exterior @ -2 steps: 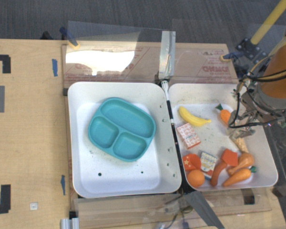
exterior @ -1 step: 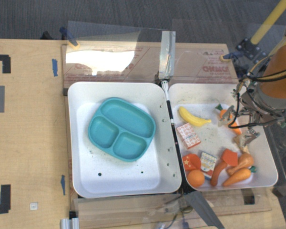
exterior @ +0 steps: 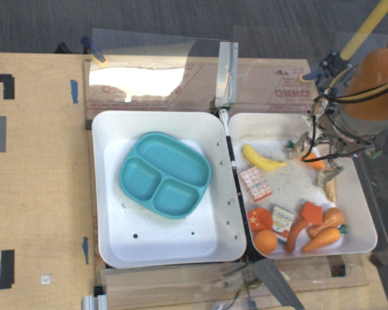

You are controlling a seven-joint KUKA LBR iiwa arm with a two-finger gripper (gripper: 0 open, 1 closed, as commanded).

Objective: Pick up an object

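The right bin (exterior: 362,192) holds the loose objects. A yellow banana (exterior: 264,159) lies near its far left, with a pink and white packet (exterior: 255,183) just in front of it. Along the near edge sit a red piece (exterior: 258,218), an orange fruit (exterior: 266,241), a small printed packet (exterior: 282,218), a red block (exterior: 311,212) and two carrots (exterior: 324,239). My gripper (exterior: 313,157) hangs over the bin's far right part, below the orange wrist band. A small orange thing (exterior: 315,162) shows right at it; whether it is held is unclear.
The left bin (exterior: 110,225) holds a teal divided plate (exterior: 165,173). A tan piece (exterior: 330,188) lies in front of the gripper. A clear plastic screen (exterior: 149,76) and a metal post (exterior: 225,76) stand behind the bins. Cables hang around the wrist.
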